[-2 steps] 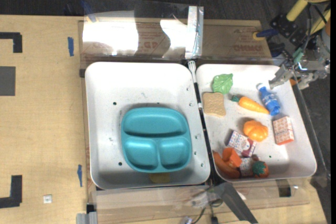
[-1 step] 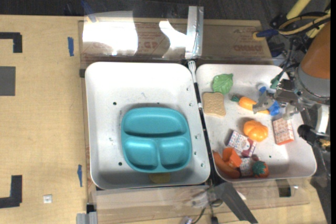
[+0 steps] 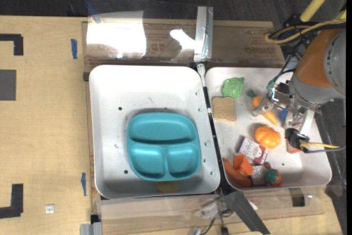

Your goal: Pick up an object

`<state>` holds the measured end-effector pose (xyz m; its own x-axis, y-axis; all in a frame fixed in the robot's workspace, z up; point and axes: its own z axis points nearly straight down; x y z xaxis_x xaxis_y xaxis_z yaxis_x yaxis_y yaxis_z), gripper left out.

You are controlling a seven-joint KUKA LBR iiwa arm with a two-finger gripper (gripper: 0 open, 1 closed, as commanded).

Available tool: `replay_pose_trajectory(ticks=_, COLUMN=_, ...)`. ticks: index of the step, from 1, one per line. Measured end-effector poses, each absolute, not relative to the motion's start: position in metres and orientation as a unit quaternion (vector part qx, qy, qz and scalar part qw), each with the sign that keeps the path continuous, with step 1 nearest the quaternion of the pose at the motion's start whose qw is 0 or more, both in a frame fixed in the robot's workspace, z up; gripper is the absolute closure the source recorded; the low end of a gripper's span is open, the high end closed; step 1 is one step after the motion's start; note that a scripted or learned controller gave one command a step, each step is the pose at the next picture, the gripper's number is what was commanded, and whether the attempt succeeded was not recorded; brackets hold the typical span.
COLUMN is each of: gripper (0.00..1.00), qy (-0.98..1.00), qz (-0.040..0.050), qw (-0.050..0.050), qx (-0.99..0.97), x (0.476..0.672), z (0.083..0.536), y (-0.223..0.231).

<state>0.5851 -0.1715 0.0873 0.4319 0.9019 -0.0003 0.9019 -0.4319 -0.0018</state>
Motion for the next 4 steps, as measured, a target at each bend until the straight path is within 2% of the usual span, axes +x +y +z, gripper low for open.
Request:
replay_pose_trajectory(ticks=1, gripper=1.0, qy=-0.533, qz=0.0007, qw=0.001, qx=-0.846, x=0.586, z=0.095, y=-0.172)
replay_pose_trajectory(ticks=2, gripper=1.0, qy=-0.557, qz=0.0036, qw=0.015, qx=-0.83, x=0.665, z=0.084, y=-0.196)
replay_pose_trajectory(ticks=3, gripper=1.0, qy=-0.388, qz=-0.0006, qw=-0.001, qx=-0.922, x=0.668, z=0.164, y=-0.196)
replay_pose_trajectory(ticks=4, gripper=1.0, qy=-0.177, qz=0.0016, qw=0.0, qx=-0.984, x=0.658, z=0.171, y=-0.188)
